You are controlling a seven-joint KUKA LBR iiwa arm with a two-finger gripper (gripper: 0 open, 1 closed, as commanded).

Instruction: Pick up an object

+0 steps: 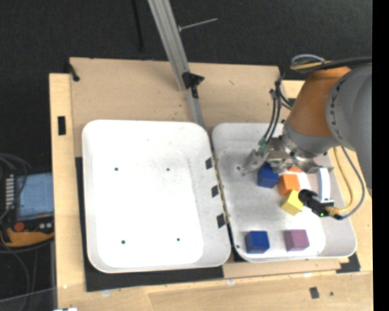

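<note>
Reaching in from the right of the camera view, the grey arm (347, 105) with its orange band hangs over the right bin (236, 148), and its gripper (275, 164) sits low in the upper middle of that bin. Whether its fingers are apart or together I cannot tell; the wrist body and cables cover them.

A blue cube (267, 177) lies just beside the gripper, partly tucked under it. An orange cube (288, 184) sits just to its right, and a yellow cube (292, 203) just below that, the three crowded together under the wrist. Near the bin's lower edge a second blue cube (257, 241) and a purple cube (296, 240) sit side by side, apart from the cluster. The right bin's left half is bare floor. The left bin (146, 193) offers wide open floor. The arm's upper part is cut off at the right.
</note>
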